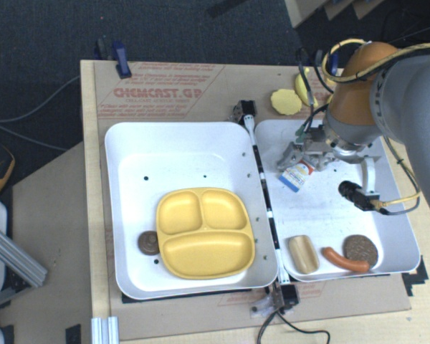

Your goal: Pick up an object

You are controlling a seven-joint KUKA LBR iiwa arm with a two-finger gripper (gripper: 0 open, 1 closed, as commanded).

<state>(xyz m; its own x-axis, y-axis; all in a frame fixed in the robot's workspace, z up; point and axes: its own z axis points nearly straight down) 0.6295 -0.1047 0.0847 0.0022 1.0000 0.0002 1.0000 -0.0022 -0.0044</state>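
Hanging low over the far part of the right-hand shallow white bin (pixel 398 224), the two-finger gripper (pixel 306 158) sits right above a small white-and-blue packet (pixel 296 175), which lies just to its near side, long axis slanting near-left to far-right. Whether the jaws are open or closed on it cannot be told. Descent looks nearly complete.

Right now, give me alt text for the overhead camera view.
A grey arm's two-finger gripper hangs over a small blue-and-white packet in the right white bin, which also holds a tan bun, sausage and brown patty. The left white bin holds a yellow divided plate.
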